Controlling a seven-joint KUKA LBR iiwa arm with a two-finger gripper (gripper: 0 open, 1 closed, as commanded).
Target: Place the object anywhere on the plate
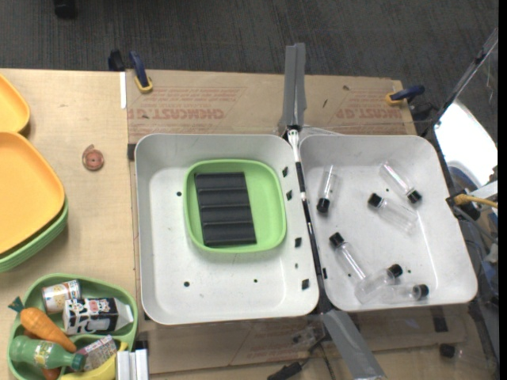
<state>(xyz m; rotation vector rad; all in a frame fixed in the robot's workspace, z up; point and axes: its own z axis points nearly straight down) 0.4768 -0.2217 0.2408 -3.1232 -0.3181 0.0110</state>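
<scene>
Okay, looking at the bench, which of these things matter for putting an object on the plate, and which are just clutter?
Part of the job:
- green square plate holding a black ribbed insert, in the left white bin
- clear plastic vials with black caps, in the right white bin

Lying about:
- orange plates
- green bowl of toy food
- yellow-handled clamps

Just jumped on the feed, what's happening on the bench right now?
Nothing is being handled at this moment. The green plate sits in the left bin with a black ribbed insert on it. The right bin holds several clear vials with black caps, lying scattered and apart from one another. None of them has reached the plate yet, so the placing is not yet done.
</scene>
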